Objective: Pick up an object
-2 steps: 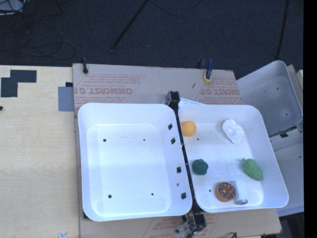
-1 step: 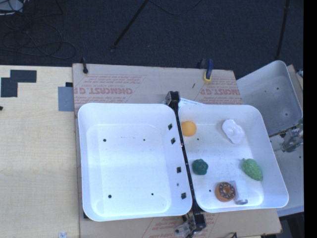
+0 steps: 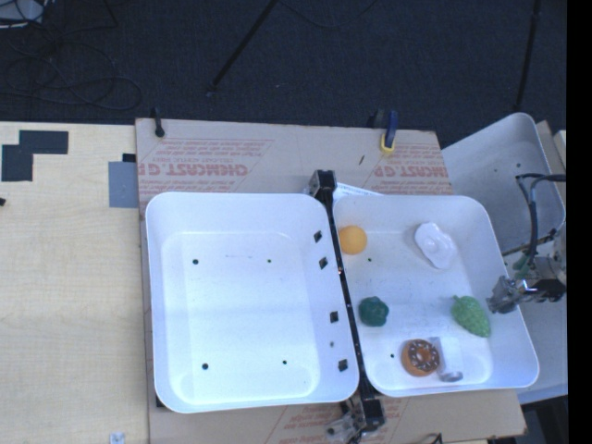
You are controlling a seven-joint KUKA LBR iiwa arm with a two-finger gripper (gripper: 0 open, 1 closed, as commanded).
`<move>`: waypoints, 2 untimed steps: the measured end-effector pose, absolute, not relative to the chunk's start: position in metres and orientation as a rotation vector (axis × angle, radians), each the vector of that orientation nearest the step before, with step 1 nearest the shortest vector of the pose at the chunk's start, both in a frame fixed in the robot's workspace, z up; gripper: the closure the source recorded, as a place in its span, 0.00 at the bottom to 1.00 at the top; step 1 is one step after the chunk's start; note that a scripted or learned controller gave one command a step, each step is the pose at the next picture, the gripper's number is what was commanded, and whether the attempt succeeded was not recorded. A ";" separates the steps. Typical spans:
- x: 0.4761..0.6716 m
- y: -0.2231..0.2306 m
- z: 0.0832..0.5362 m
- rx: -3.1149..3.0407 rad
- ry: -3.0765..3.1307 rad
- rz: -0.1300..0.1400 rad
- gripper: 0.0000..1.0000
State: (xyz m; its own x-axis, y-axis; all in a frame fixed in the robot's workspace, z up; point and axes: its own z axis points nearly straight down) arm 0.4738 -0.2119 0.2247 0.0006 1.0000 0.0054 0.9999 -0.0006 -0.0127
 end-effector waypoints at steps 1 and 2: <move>0.475 -0.214 0.240 -2.221 -2.216 0.003 1.00; 0.475 -0.215 0.250 -2.223 -2.214 0.004 1.00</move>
